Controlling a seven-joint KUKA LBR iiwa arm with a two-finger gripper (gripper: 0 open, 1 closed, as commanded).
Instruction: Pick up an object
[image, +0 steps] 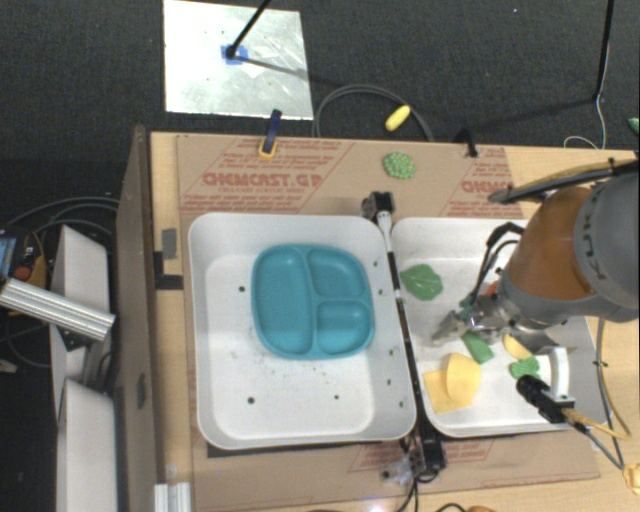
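Note:
My gripper (458, 326) hangs low in the right bin (440, 238), reaching in from the right under the grey arm and its orange band (548, 250). Just below it lies a small green piece (478, 348). A yellow wedge-shaped object (452, 382) rests nearer the bin's front. A green leaf-like object (421, 281) lies up and to the left of the gripper. Another small green piece (524, 368) and a pale yellow piece (515, 346) sit beside the wrist, partly hidden by the arm.
The left bin (225, 400) holds a teal divided plate (312, 301). A green round item (399, 165) and a yellow item (398, 118) lie outside the bins at the back. Cables run near the right bin's front right corner.

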